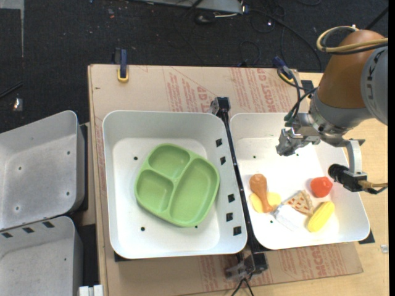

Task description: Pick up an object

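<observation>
Hovering over the right bin (355, 227)'s back half, gripper (287, 144) carries nothing; can't tell whether it's spread or closed. Drumstick (261, 190), tomato (320, 187), pizza slice (299, 203) and banana (320, 216) all lie in the bin's front half. Pick not started, judging by this.

Grey arm (352, 97) from the right, end effector (288, 143) pointed down-left.

A light green divided plate (178, 184) lies in the white left bin (117, 165); the white right bin (345, 227) holds an orange-brown drumstick (260, 190), a red tomato (320, 187), a yellow lemon (320, 216) and a tan, red-striped pizza slice (299, 203). The counter (173, 85) is pale brown board with red print
</observation>
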